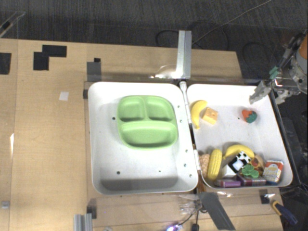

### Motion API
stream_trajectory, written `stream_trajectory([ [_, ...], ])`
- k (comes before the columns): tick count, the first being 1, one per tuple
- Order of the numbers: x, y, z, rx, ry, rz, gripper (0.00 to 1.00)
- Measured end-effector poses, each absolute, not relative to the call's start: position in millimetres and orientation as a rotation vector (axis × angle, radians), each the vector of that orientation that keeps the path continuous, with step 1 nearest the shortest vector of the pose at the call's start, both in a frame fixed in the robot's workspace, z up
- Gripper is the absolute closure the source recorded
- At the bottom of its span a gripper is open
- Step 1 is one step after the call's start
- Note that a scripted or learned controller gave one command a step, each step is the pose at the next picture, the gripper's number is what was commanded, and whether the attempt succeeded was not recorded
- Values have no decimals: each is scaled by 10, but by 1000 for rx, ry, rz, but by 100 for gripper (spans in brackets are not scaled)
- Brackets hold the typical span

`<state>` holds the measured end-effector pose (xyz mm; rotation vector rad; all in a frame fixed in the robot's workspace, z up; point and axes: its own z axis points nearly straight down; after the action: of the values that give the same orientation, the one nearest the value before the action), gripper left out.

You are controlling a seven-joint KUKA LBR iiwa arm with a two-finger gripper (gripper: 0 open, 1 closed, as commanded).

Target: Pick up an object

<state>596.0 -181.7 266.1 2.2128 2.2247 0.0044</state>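
Pale wooden tabletop [43, 143] carries two white bins. Left white bin [103, 167]: green three-compartment plastic tray [147, 120]. Right white bin [262, 143]: yellow banana [197, 110] touching orange cube [210, 115]; small red-green toy [249, 115] apart. Jaws [264, 91] at far right rim, nothing held; spread cannot tell.

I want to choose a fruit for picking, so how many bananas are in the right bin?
2. One banana lies near the right bin's upper left, touching an orange block. The second banana tops the pile along the bottom edge. That pile may hide more.
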Motion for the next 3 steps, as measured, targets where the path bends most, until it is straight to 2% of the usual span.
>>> stream_trajectory([
  [1,6219,-2051,1786,2020,2400,4,0],
  [2,6301,-2049,891,1838,2535,7,0],
  [3,6333,-2036,1030,1832,2530,16,100],
])
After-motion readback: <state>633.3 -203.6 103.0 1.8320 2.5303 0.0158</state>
